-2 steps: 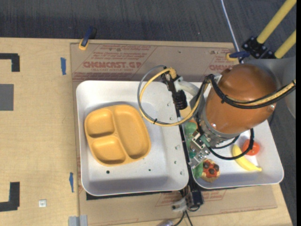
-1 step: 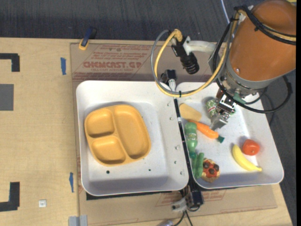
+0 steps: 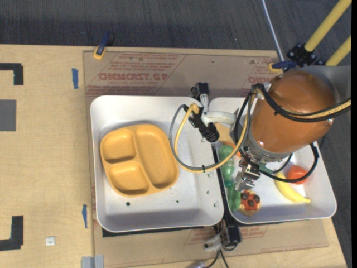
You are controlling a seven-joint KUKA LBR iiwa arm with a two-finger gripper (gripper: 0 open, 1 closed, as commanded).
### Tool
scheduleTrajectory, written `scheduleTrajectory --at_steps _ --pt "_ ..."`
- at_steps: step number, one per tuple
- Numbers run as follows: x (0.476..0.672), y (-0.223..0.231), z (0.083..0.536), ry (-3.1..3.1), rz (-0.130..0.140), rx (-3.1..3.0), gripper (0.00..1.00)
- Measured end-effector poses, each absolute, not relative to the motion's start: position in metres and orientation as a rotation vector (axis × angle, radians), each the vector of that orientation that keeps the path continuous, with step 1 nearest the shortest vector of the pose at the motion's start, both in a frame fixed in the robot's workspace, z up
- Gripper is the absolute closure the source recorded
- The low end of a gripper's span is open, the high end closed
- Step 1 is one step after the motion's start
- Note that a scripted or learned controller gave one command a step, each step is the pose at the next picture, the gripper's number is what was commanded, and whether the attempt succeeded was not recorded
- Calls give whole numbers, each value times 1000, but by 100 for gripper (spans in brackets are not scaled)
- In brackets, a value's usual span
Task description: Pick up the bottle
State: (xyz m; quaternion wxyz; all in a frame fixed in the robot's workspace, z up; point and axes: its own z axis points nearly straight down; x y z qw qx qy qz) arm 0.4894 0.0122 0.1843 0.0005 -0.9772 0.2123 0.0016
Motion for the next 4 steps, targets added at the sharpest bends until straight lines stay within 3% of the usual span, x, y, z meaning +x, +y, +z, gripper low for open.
scheduleTrajectory --at_steps 1,2,3,4 --pt "491 -44 203 519 2 -3096 100" --pt "502 7 184 319 5 -3124 100" --pt "560 58 185 348 2 -3120 100" --pt "554 74 149 370 -9 -3112 100"
